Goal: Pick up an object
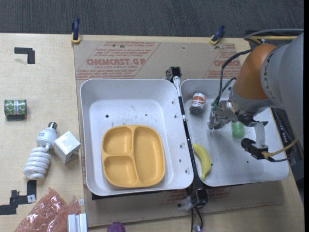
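The step in hand looked like the approach: the two-finger gripper (216, 122) hung low inside the shallow white right-hand bin (270, 175), just beside a small green plastic object (237, 129) and near a little orange-labelled can (197, 103). Whether its jaws were open or closed could not be told, and nothing showed between them. Next it needed to centre over the green object, well apart from the yellow banana (203, 161) at the bin's lower-left corner, and close.

Single fixed overhead camera, angled down, both bins (91, 129) framed, moderately near
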`<state>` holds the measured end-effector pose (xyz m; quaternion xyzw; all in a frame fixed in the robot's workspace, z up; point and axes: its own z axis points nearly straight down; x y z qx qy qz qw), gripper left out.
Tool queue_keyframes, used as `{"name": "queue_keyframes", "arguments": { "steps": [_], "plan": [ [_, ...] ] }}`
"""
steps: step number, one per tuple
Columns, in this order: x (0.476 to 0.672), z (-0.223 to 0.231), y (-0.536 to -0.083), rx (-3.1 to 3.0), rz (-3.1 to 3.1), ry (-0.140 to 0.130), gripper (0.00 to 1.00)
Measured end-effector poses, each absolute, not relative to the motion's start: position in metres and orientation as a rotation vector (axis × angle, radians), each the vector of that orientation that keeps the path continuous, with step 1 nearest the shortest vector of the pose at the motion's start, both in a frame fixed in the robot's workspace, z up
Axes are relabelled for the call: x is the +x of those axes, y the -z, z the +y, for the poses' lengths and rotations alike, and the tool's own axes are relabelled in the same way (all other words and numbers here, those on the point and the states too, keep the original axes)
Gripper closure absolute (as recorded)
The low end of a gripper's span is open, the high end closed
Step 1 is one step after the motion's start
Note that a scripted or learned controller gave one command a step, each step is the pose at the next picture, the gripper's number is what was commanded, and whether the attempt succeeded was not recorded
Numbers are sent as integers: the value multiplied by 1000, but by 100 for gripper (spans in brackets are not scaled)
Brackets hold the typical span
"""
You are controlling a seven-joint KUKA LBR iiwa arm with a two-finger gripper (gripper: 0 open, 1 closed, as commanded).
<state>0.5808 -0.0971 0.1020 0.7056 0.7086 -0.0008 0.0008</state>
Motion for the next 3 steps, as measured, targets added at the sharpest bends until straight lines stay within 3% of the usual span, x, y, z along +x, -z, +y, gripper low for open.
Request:
{"name": "queue_keyframes", "arguments": {
  "steps": [1, 2, 3],
  "plan": [
    [581, -97, -102, 2216, 2225, 3, 0],
    [522, -94, -92, 2224, 2220, 1, 0],
    [523, -95, -102, 2223, 2217, -1, 100]
  ]
}}
